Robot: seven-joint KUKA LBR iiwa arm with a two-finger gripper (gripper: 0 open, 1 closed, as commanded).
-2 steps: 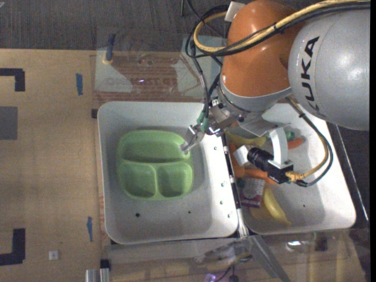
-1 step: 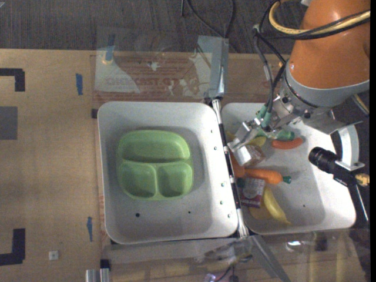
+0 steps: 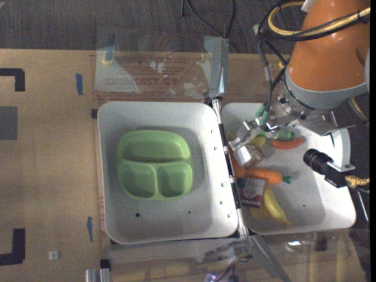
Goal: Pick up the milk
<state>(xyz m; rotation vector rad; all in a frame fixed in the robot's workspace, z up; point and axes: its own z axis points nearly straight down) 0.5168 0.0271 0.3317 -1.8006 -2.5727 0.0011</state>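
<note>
The milk (image 3: pixel 253 192), a small carton with a reddish-pink front, is seen lying in the right bin (image 3: pixel 329 213), against that bin's left wall and toward its near edge. A banana (image 3: pixel 274 207) lies just beside it on the right, and an orange carrot (image 3: pixel 264 175) with a green tip lies directly above it, touching or nearly touching its top edge. A brownish packet (image 3: pixel 248 153) is found farther up along the same wall, with a yellow item (image 3: pixel 259 140) beside it, too small to be named. A second orange carrot-like piece (image 3: pixel 287 143) with a green end is placed further right.

The pincer (image 3: pixel 257 128) is seen low over the upper left part of the right bin, above the brownish packet and well apart from the milk. Whether it is released or clenched cannot be told, since its tips are blurred against the clutter. Nothing can be made out as grasped.

The arm (image 3: pixel 329 46), with its orange band, is seen reaching in from the right over the bin.

In the left bin (image 3: pixel 117 119), a green divided plate (image 3: pixel 155 164) is laid. Both bins are carried by the wooden counter (image 3: pixel 47 169).
</note>
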